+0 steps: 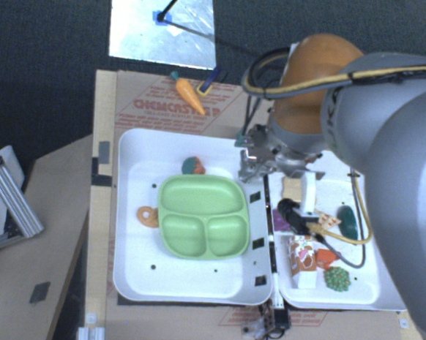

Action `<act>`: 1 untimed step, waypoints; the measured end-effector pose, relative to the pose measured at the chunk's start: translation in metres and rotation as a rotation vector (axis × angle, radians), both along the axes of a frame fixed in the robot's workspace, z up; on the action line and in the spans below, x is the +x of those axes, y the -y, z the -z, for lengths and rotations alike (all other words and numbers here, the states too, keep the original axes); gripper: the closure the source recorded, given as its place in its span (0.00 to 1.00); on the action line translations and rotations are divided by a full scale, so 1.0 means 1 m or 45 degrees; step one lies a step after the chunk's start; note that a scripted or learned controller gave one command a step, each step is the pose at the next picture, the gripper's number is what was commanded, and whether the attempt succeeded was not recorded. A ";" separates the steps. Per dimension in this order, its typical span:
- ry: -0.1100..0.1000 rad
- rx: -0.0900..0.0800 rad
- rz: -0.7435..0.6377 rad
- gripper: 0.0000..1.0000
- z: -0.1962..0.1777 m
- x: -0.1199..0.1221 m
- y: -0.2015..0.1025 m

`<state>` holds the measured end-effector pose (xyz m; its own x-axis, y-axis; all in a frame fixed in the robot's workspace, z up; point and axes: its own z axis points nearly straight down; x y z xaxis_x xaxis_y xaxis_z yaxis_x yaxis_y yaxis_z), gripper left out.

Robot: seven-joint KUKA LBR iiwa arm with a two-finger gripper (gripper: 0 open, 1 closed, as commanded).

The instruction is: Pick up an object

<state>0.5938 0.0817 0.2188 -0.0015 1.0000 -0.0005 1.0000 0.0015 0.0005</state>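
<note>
My gripper (252,163) hangs low over the far end of the divider between the two white bins, at the back right corner of the left bin (128,265). Nothing shows between its tips. In the left bin lie a green divided plate (202,216), a small teal and orange ball (193,165) just behind the plate, and an orange ring (148,216) to the plate's left. The right bin (368,291) holds a white and red box (302,262), a green knobbly toy (337,279), an orange piece (328,257), a dark teal piece (349,221) and a purple piece (280,221).
The big grey arm covers the right bin's far right part. Behind the bins, on the cardboard, lie an orange toy carrot (189,95) and a blue pen (210,80). A shiny foil sheet (164,22) lies farther back.
</note>
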 end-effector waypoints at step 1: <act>0.002 0.001 -0.005 1.00 -0.008 0.006 0.001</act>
